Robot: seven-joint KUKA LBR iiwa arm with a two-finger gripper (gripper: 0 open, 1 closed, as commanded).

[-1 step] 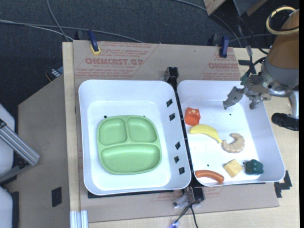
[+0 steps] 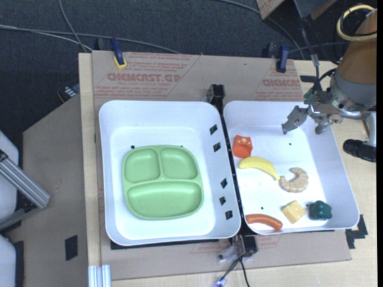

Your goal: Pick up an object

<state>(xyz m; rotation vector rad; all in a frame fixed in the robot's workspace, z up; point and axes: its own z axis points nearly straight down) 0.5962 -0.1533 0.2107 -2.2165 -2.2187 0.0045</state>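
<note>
The jaws (image 2: 307,122) are standing apart, holding nothing, above the right bin's (image 2: 335,160) far edge. A banana (image 2: 260,166), shrimp (image 2: 294,180) and sausage (image 2: 264,221) are lying in this bin.

right bin: an orange-red pepper piece (image 2: 242,146) sits near the divider, a curved yellow banana (image 2: 260,165) just below it. right of that, a pale curled shrimp (image 2: 294,180). along the front edge lie a red sausage (image 2: 264,221), a yellow cheese wedge (image 2: 292,211) and dark green broccoli (image 2: 319,210).

Lab bench (image 2: 149,76) (clamps (image 2: 119,57), cables (image 2: 72,17))
</note>
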